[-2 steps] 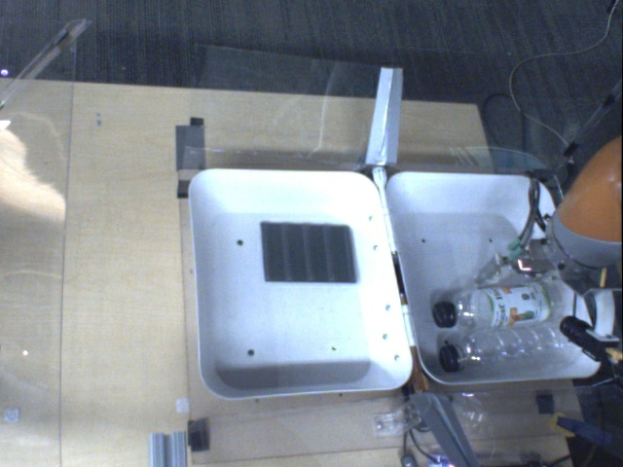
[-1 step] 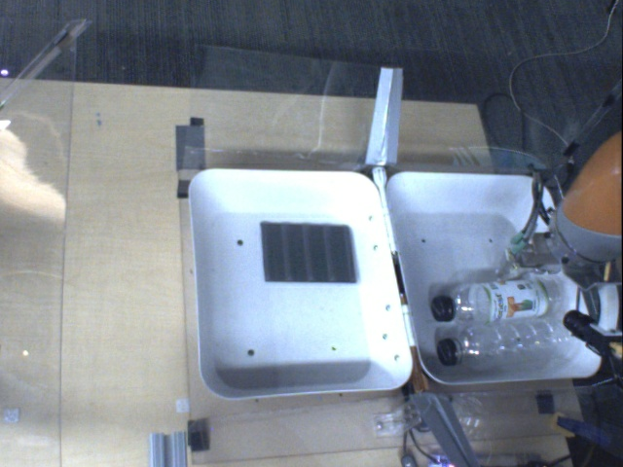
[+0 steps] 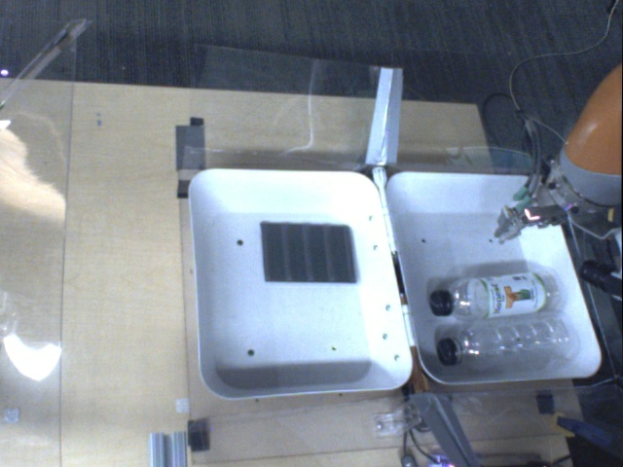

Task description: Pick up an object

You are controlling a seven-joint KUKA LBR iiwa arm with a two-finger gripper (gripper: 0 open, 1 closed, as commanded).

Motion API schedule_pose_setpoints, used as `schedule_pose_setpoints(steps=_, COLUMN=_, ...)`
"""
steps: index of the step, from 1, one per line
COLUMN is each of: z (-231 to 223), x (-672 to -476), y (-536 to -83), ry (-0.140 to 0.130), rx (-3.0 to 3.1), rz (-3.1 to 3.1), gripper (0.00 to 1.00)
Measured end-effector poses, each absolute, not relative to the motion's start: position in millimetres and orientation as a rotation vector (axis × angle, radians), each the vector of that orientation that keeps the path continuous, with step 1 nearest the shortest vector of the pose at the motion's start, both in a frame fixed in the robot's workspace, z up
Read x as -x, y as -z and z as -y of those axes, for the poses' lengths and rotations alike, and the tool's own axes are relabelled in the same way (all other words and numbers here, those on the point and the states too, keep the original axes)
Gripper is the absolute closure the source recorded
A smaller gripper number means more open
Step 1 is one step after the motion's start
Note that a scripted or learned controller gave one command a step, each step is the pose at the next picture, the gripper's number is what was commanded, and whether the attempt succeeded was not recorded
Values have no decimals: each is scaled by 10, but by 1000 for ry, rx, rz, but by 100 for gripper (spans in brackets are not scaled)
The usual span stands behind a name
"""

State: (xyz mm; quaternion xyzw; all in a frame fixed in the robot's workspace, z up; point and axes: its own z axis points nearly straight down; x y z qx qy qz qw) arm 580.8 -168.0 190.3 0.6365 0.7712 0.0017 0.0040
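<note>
Two white bins sit side by side on the tabletop (image 3: pixel 107 261). The right bin (image 3: pixel 428 202) holds two clear plastic bottles lying on their sides, black caps pointing toward the left bin (image 3: pixel 219 222). The labelled bottle (image 3: pixel 494 296) lies just behind the plain bottle (image 3: pixel 506 342), the two nearly touching along their length. The left bin holds only a dark ribbed mat (image 3: pixel 308 252) near its middle.

The end effector (image 3: pixel 514 219) hangs over the far right part of the right bin, behind the labelled bottle and apart from it. Nothing is between its fingers; whether they stand wide or narrow I cannot tell, as the tip is small and blurred.

As for progress, the pick has not happened yet: both bottles rest on the bin floor, untouched. What is left, by my judgement, is the whole grasp: bringing the end effector over a bottle, lowering, closing across its body, and lifting. The labelled bottle is the nearer candidate.
</note>
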Motion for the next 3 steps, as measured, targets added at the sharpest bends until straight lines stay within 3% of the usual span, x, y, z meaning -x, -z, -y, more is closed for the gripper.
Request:
schedule_pose_setpoints(steps=1, z=1680, x=-5807, y=-1901, ry=-5, rx=-1995, rz=-2417, gripper=0)
schedule_pose_setpoints(steps=2, z=1665, x=-5833, y=-2017, ry=-11, rx=-1983, rz=-2418, gripper=100)
schedule_pose_setpoints(steps=3, z=1976, x=-6047, y=-1455, ry=-3, rx=-2123, rz=-2310, gripper=100)
